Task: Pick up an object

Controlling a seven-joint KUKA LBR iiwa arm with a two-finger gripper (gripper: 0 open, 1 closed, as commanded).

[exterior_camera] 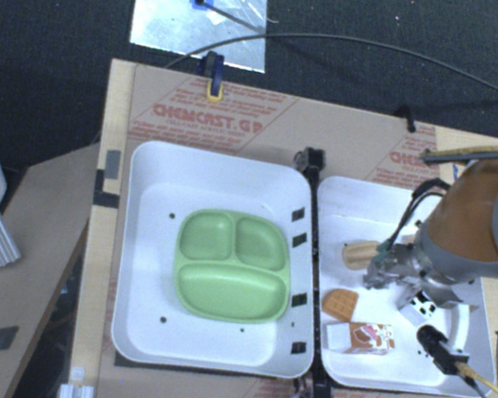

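Over the middle of the right bin [362, 203] the gripper [386, 273] hangs low; whether it is apart or together I cannot tell, and nothing shows in its grasp. Three candidates lie around it. A tan rounded piece [360, 253] sits just beside it at ten o'clock, a round orange biscuit [340, 303] at seven o'clock, and a small red-and-white carton [363, 336] at six o'clock, close to the biscuit. All look light. The tan piece seems stiff and may roll, so it is best pinched across its width. The flat biscuit offers only thin edges. The carton could crush, so take its narrow sides. In the left bin [167, 180] lies a green divided plate [233, 266] with nothing in its compartments.
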